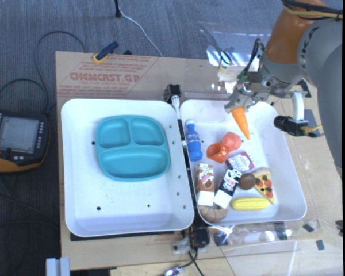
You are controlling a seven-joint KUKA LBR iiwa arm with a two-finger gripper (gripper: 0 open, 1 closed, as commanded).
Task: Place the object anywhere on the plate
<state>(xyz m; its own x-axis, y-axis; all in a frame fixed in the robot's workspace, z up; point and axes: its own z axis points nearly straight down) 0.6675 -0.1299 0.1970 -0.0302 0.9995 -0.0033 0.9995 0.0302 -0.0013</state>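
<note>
A teal divided plate [132, 147] lies in the left white bin [80, 206]. My gripper [241, 103] hovers over the back of the right bin [290, 177], far to the plate's right. An orange toy carrot [242, 122] hangs point-down from it, its thick end pinched between the fingers. The gripper is shut on the carrot, which looks lifted off the bin floor.
The right bin holds a blue bottle [192, 140], a red toy [225, 147], a pizza slice [263, 183], a yellow corn cob [250, 203] and several small cartons [206, 178]. A black divider [179, 125] runs between the bins. A teach pendant [14, 140] lies off the bench at left.
</note>
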